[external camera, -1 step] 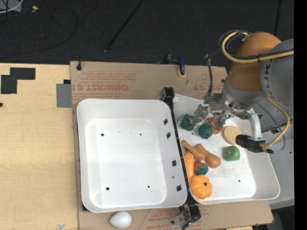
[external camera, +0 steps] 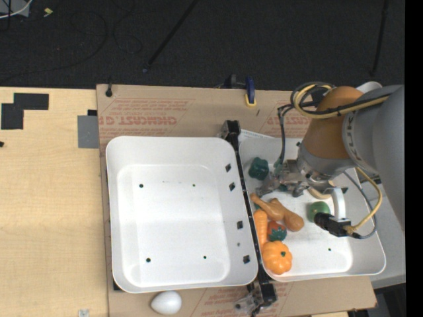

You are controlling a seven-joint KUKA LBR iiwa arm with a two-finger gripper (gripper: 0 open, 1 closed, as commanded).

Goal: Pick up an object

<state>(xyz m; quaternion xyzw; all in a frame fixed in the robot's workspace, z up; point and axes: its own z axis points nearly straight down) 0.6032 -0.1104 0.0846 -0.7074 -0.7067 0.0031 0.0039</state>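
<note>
left bin (external camera: 125, 177): I read plain white, with a few small black dots
right bin (external camera: 360, 259): I see white too
pumpkin (external camera: 277, 257): orange, green stem
carrot (external camera: 260, 226): orange
gourd (external camera: 285, 214): tan-orange
small block (external camera: 258, 169): dark teal
round piece (external camera: 320, 209): bright green
egg (external camera: 165, 302): white
arm (external camera: 370, 134): grey, with an orange band
cardboard sheet (external camera: 165, 111): brown, red print
tabletop (external camera: 46, 203): pale wood, with black and grey patches
clip (external camera: 250, 91): blue

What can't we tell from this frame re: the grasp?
- Gripper state: too small and cluttered in the camera view to read.
- Contact with the teal object: unclear.
- Green object: partly hidden by the arm's cabling.
- Red item: mostly buried between the carrot, the tan gourd and the orange pumpkin.
</note>
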